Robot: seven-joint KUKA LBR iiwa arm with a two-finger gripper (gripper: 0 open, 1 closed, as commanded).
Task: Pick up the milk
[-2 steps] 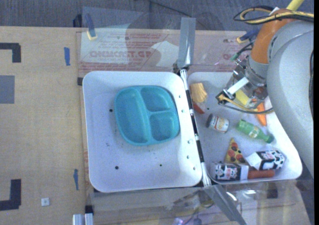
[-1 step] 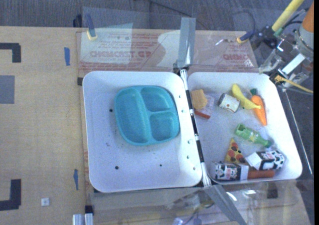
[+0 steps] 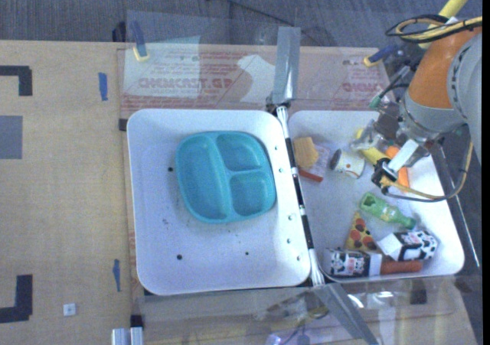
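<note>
Nearest, in the near-left corner of the right bin (image 3: 445, 217), a small cow-print milk carton (image 3: 348, 263) lies on its side; a second cow-print carton (image 3: 417, 244) lies near it to the right. Judged a light, stiff box with smooth, slippery faces; best pinched across its narrow flat sides. Farther back, past a green bottle (image 3: 387, 211), the gripper (image 3: 377, 139) hovers well apart from the milk; whether it is open or closed cannot be told; nothing visibly held.
</note>
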